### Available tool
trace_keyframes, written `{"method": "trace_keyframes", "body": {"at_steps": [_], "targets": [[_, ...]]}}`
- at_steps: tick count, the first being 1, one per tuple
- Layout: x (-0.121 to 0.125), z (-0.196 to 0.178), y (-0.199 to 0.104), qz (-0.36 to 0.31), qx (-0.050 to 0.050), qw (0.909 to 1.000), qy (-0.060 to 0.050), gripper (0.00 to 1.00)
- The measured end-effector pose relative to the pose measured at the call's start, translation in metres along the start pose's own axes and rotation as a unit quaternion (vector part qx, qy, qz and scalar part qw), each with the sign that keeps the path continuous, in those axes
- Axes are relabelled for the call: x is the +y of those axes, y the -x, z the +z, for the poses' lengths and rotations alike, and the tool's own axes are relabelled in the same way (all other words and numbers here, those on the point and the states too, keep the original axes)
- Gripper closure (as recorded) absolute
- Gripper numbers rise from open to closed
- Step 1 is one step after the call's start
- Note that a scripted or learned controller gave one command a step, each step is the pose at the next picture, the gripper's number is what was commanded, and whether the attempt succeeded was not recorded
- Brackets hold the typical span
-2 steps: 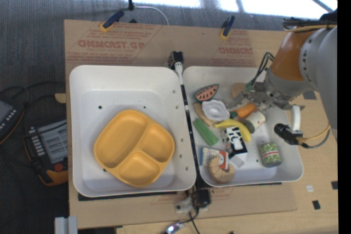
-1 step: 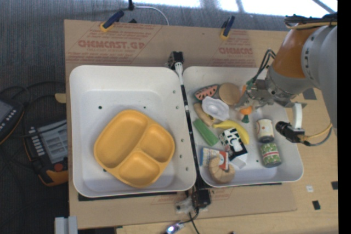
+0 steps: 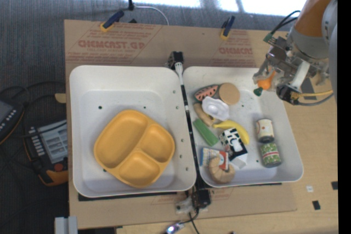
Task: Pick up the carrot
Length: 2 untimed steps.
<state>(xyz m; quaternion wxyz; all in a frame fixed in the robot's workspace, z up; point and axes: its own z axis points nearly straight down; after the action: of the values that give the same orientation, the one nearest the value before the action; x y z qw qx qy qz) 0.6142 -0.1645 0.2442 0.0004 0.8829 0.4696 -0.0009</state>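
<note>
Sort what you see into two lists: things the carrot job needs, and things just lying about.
Job: carrot, held between the pincer fingers; arm.

Lying about: yellow tray, banana, two cans, green block, bagel, watermelon slice.

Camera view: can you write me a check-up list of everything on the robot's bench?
Surface: cardboard-covered bench, two white bins side by side.
Job's things: carrot, small and orange, at the end effector, above the right bin's far right corner.
Clutter: yellow divided plate in the left bin; toy foods, two small cans in the right bin.
End effector: at the carrot; grip unclear.
Cables: white cable at the bench's far edge.
Surroundings: grey carpet, controller at left.
</note>
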Motion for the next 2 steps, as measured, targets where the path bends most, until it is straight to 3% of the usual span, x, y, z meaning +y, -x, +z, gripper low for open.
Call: {"method": "trace_keyframes", "body": {"at_steps": [1,2], "targets": [[-0.0034,0.0286,-0.0456,0.155,0.0,0.9879,-0.001,1.0],[-0.0031,0.0283,-0.0453,0.155,0.0,0.9878,-0.001,0.0]]}}
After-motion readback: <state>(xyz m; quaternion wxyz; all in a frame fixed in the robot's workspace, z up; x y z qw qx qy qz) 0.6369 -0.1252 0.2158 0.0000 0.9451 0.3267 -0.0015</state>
